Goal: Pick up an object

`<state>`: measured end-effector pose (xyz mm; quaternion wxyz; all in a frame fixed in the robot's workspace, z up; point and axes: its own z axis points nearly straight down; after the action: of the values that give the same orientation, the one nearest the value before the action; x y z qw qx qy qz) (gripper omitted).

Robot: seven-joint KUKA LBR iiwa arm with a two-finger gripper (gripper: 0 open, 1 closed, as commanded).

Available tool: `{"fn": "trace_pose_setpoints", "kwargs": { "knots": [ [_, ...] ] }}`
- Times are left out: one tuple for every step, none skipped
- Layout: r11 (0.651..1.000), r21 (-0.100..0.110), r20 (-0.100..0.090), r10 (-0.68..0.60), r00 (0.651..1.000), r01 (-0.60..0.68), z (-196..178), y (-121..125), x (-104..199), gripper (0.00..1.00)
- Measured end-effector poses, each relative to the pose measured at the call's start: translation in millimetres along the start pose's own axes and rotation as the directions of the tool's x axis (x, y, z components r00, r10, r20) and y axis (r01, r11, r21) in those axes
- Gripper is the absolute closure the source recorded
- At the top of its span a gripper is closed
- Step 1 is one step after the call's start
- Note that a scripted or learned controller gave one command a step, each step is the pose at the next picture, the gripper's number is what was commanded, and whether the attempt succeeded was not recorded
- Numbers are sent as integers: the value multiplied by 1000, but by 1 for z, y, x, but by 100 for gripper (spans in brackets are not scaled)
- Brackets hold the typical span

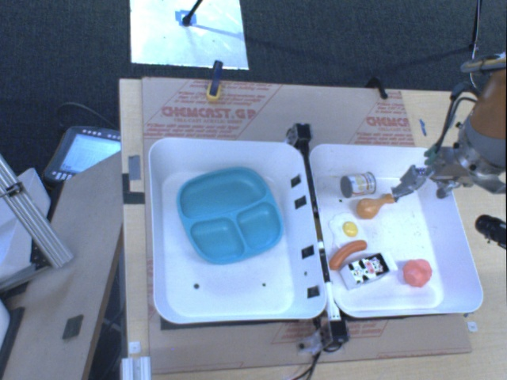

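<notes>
Chicken drumstick [371,206], toy-sized, lying in the right bin [455,236] near its back, just beside a small tin can [358,184]. Looks like the approach step: gripper [409,182] low over the bin, tip just beside the drumstick's bone end, nothing lifted yet. Jaws too blurred to judge, cannot tell whether open or closed, nothing seen between them. Next, probably: line up over the drumstick, drop, close, lift. Fried egg [348,229], sausage [348,253], milk carton [367,270], pink lump [417,272] waiting nearer the front.
</notes>
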<state>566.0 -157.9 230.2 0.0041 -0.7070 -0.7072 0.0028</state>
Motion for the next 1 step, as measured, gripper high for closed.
{"fn": "trace_pose_setpoints", "kwargs": {
  "knots": [
    [1000,-11,2,-3,1000,3,-6,2,0,0]
  ]
}}
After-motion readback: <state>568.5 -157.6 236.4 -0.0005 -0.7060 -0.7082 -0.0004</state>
